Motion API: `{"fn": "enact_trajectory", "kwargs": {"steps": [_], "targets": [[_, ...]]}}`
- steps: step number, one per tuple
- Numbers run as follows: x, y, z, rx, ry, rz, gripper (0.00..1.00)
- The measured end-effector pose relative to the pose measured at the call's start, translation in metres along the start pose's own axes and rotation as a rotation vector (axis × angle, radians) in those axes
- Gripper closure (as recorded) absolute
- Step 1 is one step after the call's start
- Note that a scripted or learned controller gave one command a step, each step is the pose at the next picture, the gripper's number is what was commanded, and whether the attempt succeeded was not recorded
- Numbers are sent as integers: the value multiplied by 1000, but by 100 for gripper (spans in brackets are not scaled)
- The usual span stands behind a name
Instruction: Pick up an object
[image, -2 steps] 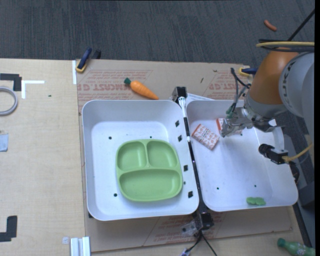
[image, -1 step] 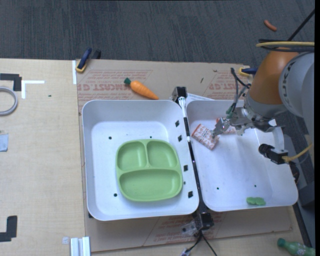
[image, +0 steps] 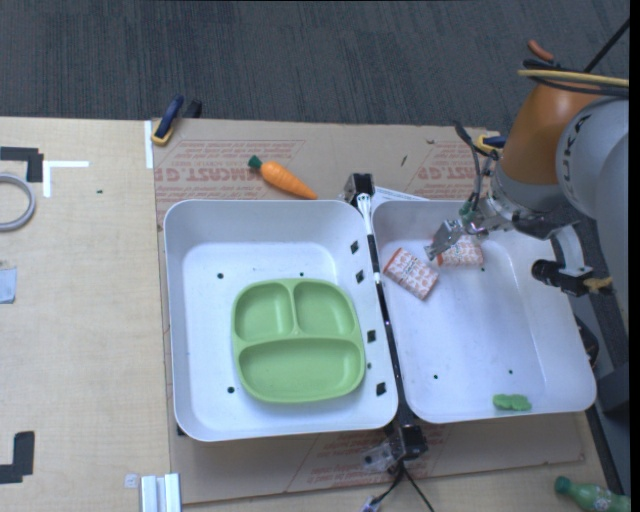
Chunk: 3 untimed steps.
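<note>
Gripper (image: 447, 240) hovers low in the right bin (image: 545, 390), near its back wall, tips just beside a pinkish wafer (image: 463, 254) and near a second wafer (image: 411, 272) lying towards the divider. Whether the claw is spread or shut I cannot tell; it seems to touch the nearer wafer, though the view is too small to be sure. To pick well, centre the tips over one wafer, descend straight and close across its short side.

Count: two wafers, one green piece (image: 512, 403), one green plate (image: 297, 341) in the left bin (image: 190, 330), one carrot (image: 285, 178) outside.
</note>
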<state>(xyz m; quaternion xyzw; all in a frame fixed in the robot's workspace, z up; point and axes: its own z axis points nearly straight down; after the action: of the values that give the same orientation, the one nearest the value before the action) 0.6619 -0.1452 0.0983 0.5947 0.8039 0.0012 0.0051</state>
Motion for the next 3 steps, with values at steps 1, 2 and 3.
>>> {"fn": "enact_trajectory", "kwargs": {"steps": [1,2,3], "targets": [[-1,1,-11,-5,-3,1,100],[-1,1,-11,-5,-3,1,0],[10,-10,-1,-4,-5,-314,0]]}}
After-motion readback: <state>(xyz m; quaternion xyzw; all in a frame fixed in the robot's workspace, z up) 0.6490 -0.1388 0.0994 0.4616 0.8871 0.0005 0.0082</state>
